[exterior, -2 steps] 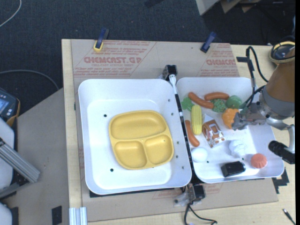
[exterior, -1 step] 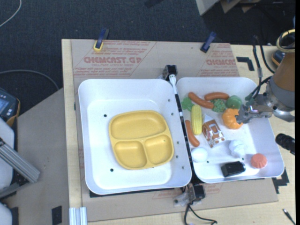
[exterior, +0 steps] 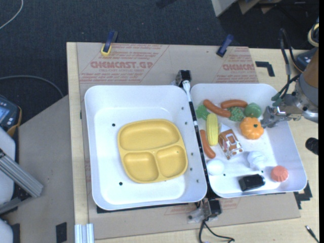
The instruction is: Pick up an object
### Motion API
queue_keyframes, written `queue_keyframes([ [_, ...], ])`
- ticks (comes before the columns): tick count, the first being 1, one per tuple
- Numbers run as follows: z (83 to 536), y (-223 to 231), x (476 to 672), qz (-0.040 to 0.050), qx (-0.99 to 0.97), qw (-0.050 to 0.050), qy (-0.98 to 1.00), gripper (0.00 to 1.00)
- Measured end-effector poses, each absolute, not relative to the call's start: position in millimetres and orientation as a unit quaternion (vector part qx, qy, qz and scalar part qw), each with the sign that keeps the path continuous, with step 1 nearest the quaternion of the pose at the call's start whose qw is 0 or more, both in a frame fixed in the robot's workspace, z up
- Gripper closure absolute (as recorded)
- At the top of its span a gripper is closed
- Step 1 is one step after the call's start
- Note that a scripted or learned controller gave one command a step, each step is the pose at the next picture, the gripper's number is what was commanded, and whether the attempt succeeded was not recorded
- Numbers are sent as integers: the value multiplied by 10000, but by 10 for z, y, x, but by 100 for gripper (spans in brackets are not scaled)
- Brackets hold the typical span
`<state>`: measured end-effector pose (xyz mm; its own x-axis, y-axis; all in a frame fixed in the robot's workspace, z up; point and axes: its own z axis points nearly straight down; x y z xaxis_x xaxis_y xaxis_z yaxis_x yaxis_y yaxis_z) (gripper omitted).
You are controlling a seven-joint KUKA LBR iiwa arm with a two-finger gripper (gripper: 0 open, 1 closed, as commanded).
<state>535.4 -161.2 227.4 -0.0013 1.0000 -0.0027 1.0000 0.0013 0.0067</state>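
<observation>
Pumpkin (exterior: 251, 128), a small orange toy with a green stem, is the likeliest object for the pick: it sits in the right bin (exterior: 291, 146) just to the camera-left of the gripper (exterior: 269, 116), slightly nearer the camera, close to the tips but apart from them as far as the view shows. The gripper enters over the bin's right rim from the grey arm (exterior: 310, 92); how far the jaws stand apart cannot be told at this size, and nothing is seen between them. The pumpkin is round, so no long axis constrains the approach; in judgement, a short move leftward and down would bring the jaws over it.

Neighbours, as placed from the jaws:
- broccoli (exterior: 252, 109), just beyond the pumpkin and near the tips;
- upper sausage (exterior: 233, 104) and a second sausage (exterior: 216, 108), farther left;
- corn cob (exterior: 212, 129) and a third sausage (exterior: 206, 144), well to the left, both lying lengthwise toward the camera;
- small printed box (exterior: 229, 144), left and nearer the camera;
- white pieces (exterior: 256, 160), a black block (exterior: 251, 182) and an orange-pink ball (exterior: 279, 173), nearer the camera still.

The broccoli crowding the pumpkin's far side is the chief obstruction. The left bin (exterior: 96, 135), holding a yellow divided plate (exterior: 152, 151), lies well apart.
</observation>
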Motion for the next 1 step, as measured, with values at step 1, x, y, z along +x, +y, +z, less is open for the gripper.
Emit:
queue_keyframes([
  [1,2362,-1107,5291,7,7053,-9,7089,100],
])
